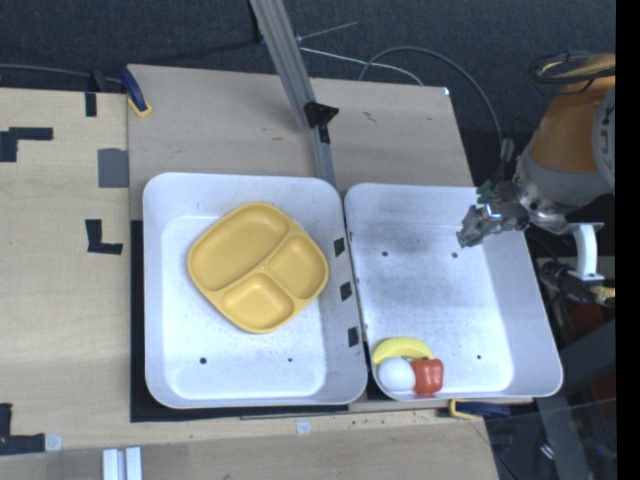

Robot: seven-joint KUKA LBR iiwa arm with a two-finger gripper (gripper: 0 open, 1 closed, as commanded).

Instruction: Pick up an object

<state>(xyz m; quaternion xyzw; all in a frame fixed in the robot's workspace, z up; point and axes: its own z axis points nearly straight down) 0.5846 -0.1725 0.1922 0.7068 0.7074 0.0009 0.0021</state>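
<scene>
Pale wood bench top [60, 298], light plywood tone, with several short black tape marks on its left part and a grey patch near the upper left; dark carpet-like floor [120, 13] beyond the far edge, thin cables trailing across it. A grey metal pole [285, 53] slants down from the top and ends at a black clamp between the bins. Two shallow white plastic bins sit side by side, touching along their inner walls. Left bin [165, 368] holds a yellow three-compartment plastic plate [258, 266], lying flat near the bin's centre. Right bin [500, 368] has a scuffed, grey-speckled floor; at its near left corner lie a small cluster: a yellow curved banana-like toy [401, 347], a white ball-shaped object [397, 374] just below it and touching, and a red pepper-like toy [428, 375] beside the ball on its right. No readable labels or writing anywhere. Grey arm with an orange band [565, 133] reaches in from the right; the two-finger gripper [475, 230] hangs over the right bin's far right part. Whether its fingers are spread or together cannot be told at this size; nothing visible between them. The cluster lies well apart from the gripper, toward the near left of the same bin.
</scene>
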